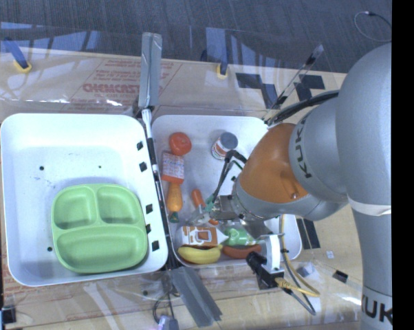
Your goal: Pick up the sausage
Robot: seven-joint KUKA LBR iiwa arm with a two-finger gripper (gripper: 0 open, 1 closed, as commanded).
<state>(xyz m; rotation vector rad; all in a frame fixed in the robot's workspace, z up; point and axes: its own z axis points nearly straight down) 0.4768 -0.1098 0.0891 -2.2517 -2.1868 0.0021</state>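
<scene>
The surface (69, 91) carries two shallow white bins side by side. The left bin (28, 150) contains one green divided plate (99, 227) with three compartments, lying flat toward the near side.

The right bin (193, 126) contains several items. An orange-red round object (180, 143) sits at the far left, with a red-and-white packet (172, 166) just below it. An orange carrot-like piece (174, 198) lies below the packet, and a smaller orange piece (197, 199) lies just beside it. A small can (225, 145) stands near the far wall. Along the near wall lie a small orange-and-white carton (200, 236), a yellow banana (199, 254) and a green item (238, 238).

The sausage (240, 251), a dark reddish-brown piece, lies at the near wall of the right bin, between the banana and the arm's wrist hardware, just below the green item.

The tool (221, 208) hangs over the middle of the right bin, above the carton and near the sausage. The wrist hides its tips; its state cannot be determined.
</scene>
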